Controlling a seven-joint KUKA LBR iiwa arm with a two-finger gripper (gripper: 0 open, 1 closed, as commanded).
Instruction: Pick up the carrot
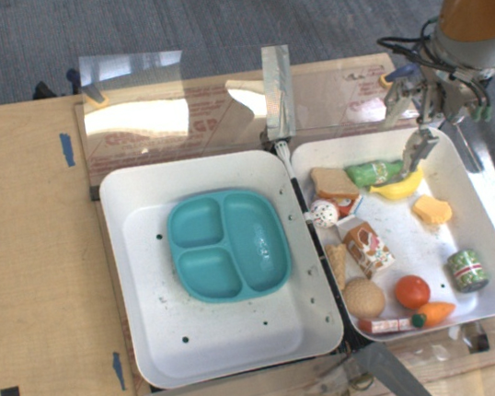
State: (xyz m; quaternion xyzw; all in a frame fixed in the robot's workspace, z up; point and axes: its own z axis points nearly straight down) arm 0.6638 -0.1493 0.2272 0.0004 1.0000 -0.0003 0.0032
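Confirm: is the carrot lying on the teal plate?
No. The carrot lies at the near edge of the right bin, beside the tomato; the plate sits in the left bin.

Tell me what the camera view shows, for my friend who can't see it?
The gripper hangs over the back of the right bin, by a banana, far from the carrot at the bin's front edge beside a tomato. The left bin holds a teal tray.
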